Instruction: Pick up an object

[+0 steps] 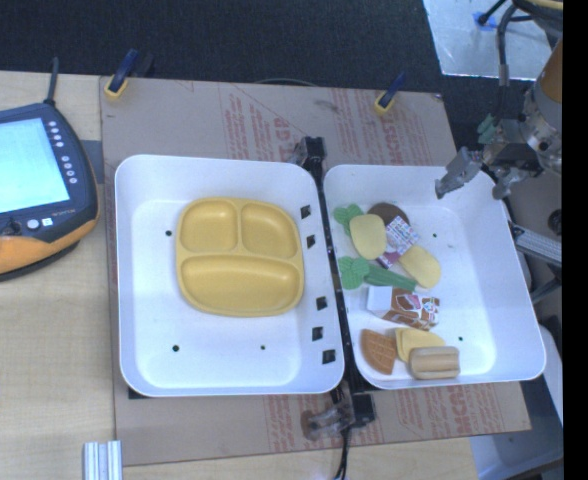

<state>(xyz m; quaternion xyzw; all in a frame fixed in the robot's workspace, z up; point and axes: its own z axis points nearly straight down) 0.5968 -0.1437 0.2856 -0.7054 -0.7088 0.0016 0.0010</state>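
The right bin holds a small heap of toy food on its left side. At the top lie a green leafy piece, a yellow oval and a brown round piece. A yellow lemon shape lies in the middle. At the bottom sit a waffle and a tan bread roll, touching.

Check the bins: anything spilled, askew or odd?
Nothing stands out. The yellow divided plate lies flat in the left bin; the toy food pieces sit clustered inside the right bin, none over the rim. The gripper hangs at that bin's upper right edge.
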